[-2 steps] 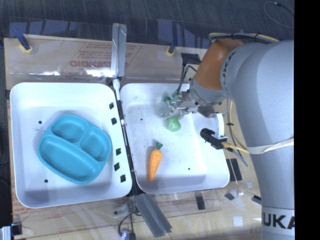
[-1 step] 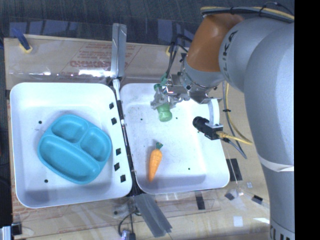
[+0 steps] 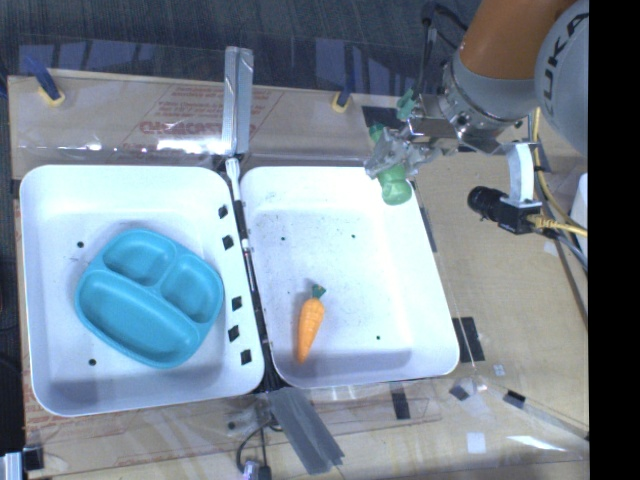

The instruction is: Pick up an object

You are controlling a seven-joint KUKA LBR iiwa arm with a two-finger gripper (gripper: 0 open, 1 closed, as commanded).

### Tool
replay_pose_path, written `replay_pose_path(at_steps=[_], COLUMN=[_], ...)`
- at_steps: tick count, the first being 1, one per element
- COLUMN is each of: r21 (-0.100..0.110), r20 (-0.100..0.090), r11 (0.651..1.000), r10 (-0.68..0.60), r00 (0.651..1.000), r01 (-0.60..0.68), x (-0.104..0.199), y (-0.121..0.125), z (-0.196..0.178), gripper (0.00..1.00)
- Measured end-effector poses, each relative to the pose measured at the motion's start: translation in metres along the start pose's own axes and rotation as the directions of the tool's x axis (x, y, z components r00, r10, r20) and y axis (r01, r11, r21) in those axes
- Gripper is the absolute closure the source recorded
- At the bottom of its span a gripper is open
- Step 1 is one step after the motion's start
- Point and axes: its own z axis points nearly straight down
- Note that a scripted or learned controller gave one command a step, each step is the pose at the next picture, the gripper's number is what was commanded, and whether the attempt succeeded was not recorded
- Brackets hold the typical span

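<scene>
A: Where do we stand with the grey two-finger gripper (image 3: 392, 164)?

B: We see it over the far right corner of the right-hand shallow white bin (image 3: 425, 353), fingers apparently pinching a small pale green object (image 3: 397, 190), though the view is blurred there.

A: And the small orange plastic carrot with a green top (image 3: 310, 326)?

B: It lies well apart, nearer the front wall, long axis running roughly near-to-far, green tip pointing away.
</scene>
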Motion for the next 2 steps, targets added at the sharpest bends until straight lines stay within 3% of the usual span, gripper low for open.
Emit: replay_pose_path(at_steps=[1, 2], r21=[0.002, 0.0], r20=[0.0, 0.001], r11=[1.0, 1.0], r10=[0.0, -0.002], r00=[1.0, 1.0], r01=[0.0, 0.002], x=[-0.043, -0.068], y=[0.04, 0.059], z=[0.056, 0.083], gripper=[1.0, 1.0])
